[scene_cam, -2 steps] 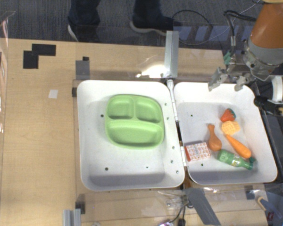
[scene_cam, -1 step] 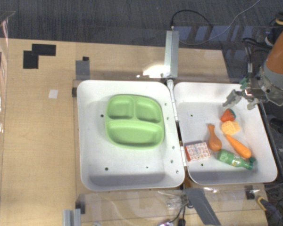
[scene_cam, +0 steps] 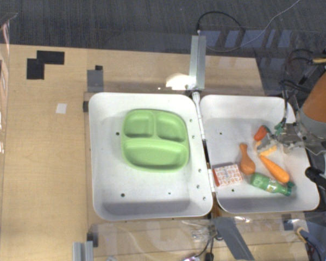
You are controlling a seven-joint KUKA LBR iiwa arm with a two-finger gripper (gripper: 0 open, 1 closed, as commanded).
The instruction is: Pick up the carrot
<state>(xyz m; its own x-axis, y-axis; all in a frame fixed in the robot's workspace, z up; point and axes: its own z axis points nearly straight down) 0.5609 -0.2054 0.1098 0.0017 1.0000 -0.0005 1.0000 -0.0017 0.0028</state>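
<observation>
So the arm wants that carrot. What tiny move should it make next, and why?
Probably a short shift toward the near edge of the right bin, then down. The end effector sits by the upper tip of the carrot, whose body lies just nearer, beside the green bottle, so it should centre over the middle first.

Even overhead light, soft shadows, glare spot, slight blur

Two white bins (scene_cam: pixel 106 145) sit side by side. One green divided plate (scene_cam: pixel 155 139) is there. One carrot (scene_cam: pixel 276 169), one green bottle (scene_cam: pixel 270 185), one brown drumstick (scene_cam: pixel 246 159), one patterned packet (scene_cam: pixel 227 174), one small red piece (scene_cam: pixel 260 132).
</observation>
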